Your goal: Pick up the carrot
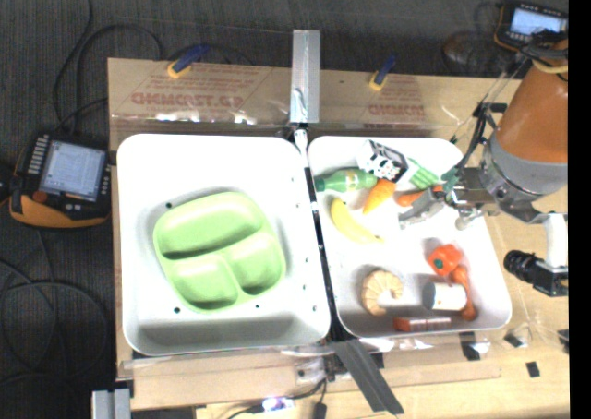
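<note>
The carrot (380, 194) is lying in the upper part of the right bin (494, 293), near the frame's centre-right, its tip pointing down-left. It is sitting just beside a banana (354, 222) below and a green bottle (343, 181) to the left, with a black-and-white toy (383, 163) just above. The gripper (421, 205) is reaching in from the right and hovering close to the carrot's right; a thin orange piece (409, 196) is showing near its fingers, possibly a second item, though the view is too coarse to confirm. Whether the fingers are released or clenched cannot be told. Risk assessment: the crowding is inviting a wrong grasp, with fingers closing on the banana or neighbouring orange piece, or nudging the carrot aside.
</note>
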Robot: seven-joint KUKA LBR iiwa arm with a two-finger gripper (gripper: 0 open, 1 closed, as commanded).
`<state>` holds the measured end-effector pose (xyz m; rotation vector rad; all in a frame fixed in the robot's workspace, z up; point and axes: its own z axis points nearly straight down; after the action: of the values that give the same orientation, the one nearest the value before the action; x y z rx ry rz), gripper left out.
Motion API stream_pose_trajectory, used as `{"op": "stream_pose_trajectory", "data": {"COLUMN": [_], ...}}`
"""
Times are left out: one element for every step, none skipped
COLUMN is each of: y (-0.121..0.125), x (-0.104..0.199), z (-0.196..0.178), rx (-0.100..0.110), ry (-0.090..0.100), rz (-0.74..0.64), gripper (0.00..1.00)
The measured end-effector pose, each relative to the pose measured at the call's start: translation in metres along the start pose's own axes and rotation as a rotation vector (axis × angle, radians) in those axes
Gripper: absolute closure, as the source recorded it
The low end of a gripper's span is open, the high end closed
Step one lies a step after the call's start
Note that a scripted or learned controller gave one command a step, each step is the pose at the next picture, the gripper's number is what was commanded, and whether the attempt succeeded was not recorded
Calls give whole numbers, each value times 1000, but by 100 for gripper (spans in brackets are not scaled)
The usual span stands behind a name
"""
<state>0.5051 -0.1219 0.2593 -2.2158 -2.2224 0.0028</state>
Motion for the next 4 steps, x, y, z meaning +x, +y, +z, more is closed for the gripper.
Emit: {"op": "stream_pose_trajectory", "data": {"y": [50, 115, 151, 156], "x": [6, 13, -18, -22], "z": [61, 158, 163, 154], "rx": [-1, -4, 67, 38], "ry": [0, 0, 46, 16], "rz": [-218, -456, -822, -820], "gripper": [0, 0, 0, 100]}}
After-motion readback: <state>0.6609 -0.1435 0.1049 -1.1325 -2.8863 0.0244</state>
